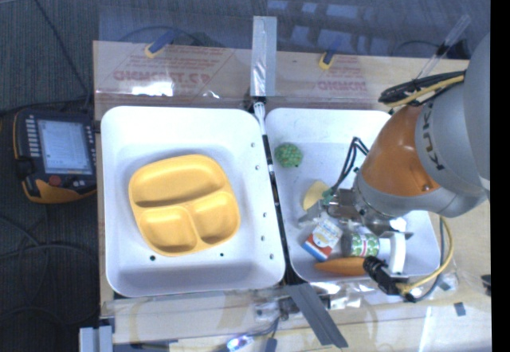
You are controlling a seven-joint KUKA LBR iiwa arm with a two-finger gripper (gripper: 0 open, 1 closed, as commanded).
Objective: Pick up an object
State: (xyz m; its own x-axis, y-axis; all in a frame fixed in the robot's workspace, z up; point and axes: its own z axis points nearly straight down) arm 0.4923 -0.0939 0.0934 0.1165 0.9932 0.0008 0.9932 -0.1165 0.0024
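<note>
The grey arm (446, 151) reached in from 3 o'clock over the right bin (319, 131), while the left bin (119, 183) at 9 o'clock held a yellow divided tray (184, 203). The gripper (344, 211) was low among a heap of objects (339, 243) at the 6 o'clock side of the right bin, but I cannot tell how wide it was or whether it held something. A small green ball (288, 154) lay apart at 11 o'clock in this bin.
</note>
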